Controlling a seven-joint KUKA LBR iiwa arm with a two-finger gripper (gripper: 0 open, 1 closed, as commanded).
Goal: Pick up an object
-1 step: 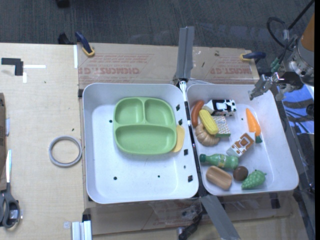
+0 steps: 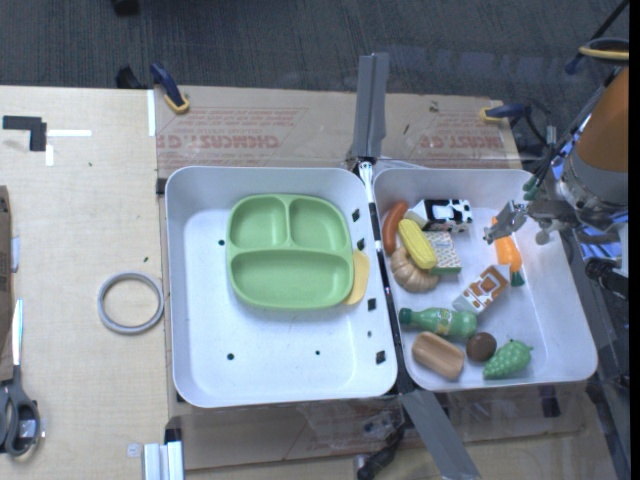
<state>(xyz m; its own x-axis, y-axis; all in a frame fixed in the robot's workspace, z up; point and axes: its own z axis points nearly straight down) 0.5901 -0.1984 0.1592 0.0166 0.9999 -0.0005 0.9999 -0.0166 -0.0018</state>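
My gripper (image 2: 519,231) hangs over the right side of the right bin (image 2: 560,313), open, with nothing between its fingers. Just below it lies an orange carrot (image 2: 509,253). An orange and white carton (image 2: 482,290) sits a little further toward the bin's middle. On the bin's left side are a yellow corn cob (image 2: 416,243), a red sausage (image 2: 391,224), a croissant (image 2: 412,275) and a black and white box (image 2: 447,213). Along the front lie a green bottle (image 2: 440,320), a brown bun (image 2: 438,356), a dark ball (image 2: 481,346) and green grapes (image 2: 508,360).
The left bin (image 2: 200,348) holds a green divided plate (image 2: 290,253) with a yellow piece (image 2: 359,276) at its right edge. On the bench to the left lie a tape ring (image 2: 131,301) and scissors (image 2: 16,416). A grey divider post (image 2: 370,108) stands behind the bins.
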